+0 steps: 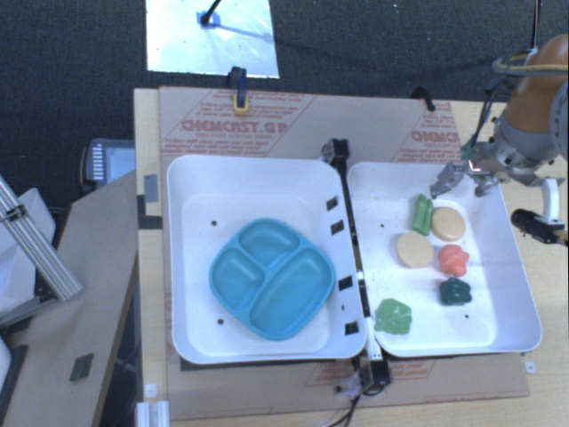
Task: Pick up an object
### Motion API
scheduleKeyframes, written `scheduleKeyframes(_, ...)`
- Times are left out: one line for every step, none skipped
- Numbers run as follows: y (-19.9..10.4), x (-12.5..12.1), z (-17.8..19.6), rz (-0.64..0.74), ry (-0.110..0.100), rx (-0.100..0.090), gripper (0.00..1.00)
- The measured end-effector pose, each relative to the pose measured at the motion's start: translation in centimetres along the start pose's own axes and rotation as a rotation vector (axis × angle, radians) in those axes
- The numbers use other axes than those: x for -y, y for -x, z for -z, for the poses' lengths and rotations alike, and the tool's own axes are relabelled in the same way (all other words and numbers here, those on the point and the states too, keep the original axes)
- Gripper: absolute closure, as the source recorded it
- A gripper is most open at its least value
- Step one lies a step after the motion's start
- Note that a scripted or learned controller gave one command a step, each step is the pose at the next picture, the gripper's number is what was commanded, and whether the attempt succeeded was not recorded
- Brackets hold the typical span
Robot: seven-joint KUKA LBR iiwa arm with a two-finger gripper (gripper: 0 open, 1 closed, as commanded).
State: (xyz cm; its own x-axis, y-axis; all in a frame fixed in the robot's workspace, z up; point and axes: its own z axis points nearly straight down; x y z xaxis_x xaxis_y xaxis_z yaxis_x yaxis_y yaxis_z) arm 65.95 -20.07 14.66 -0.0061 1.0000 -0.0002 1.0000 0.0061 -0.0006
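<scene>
Apparently the gripper (462, 178) hung at the right bin's (511, 327) one-o'clock corner, fingers spread wide and holding nothing, though the view was coarse there. Toy foods clustered toward that corner, within easy reach: a green pickle (421, 213) nearest, at its seven o'clock. The blue tray (271, 278) filled the left bin (191, 238).

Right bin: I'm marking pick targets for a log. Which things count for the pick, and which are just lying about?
For the pick:
- tool
- green stick
- tan disc
- cream disc
- red piece
- dark green piece
- light green piece

Lying about:
- blue tray
- left bin
- yellow clamp
</scene>
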Motion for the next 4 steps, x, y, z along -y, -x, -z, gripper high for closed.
scheduleKeyframes(0.1, -0.2, -3.9, 0.001, 0.004, 0.001, 0.0)
scheduleKeyframes(0.1, -0.4, -5.7, 0.001, 0.002, 0.0, 0.0)
scheduleKeyframes(0.0, -0.6, -4.3, 0.004, 0.007, -0.002, 1.0)
scheduleKeyframes(0.0, -0.8, 2.2, -0.001, 0.008, 0.002, 1.0)
